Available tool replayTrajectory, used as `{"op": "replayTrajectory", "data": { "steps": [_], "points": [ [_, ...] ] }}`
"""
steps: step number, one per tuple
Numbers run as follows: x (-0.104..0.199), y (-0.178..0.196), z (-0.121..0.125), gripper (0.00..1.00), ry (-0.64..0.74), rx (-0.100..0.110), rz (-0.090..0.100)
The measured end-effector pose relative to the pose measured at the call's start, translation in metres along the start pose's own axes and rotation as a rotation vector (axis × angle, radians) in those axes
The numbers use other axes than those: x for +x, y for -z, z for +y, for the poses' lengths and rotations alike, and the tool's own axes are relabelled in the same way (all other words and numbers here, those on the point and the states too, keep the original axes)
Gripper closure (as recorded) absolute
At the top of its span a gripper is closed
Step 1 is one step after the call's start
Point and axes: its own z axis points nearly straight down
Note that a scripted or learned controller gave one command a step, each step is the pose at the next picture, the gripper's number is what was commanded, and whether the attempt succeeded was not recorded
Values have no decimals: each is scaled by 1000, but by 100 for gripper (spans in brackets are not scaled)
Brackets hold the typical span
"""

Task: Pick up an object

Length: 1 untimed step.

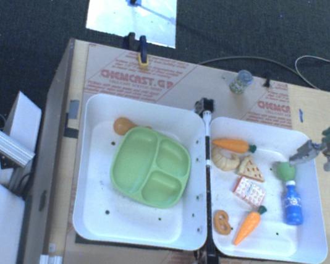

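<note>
My two-finger claw hangs open and empty at the right bin's far edge, just beside the round green ball. The ball could roll off my fingers into the blue plastic bottle touching it. The bench sheet reads "CHEMCAST GP".

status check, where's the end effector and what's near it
End effector over right bin's far right edge, nothing held. Green ball just below it, blue bottle beside. Nothing blocking the ball.
</note>
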Motion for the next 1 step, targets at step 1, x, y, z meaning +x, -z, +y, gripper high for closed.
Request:
{"op": "replayTrajectory", "data": {
  "steps": [1],
  "points": [
    [26,-175,-41,0,-2,3,1]
  ]
}}
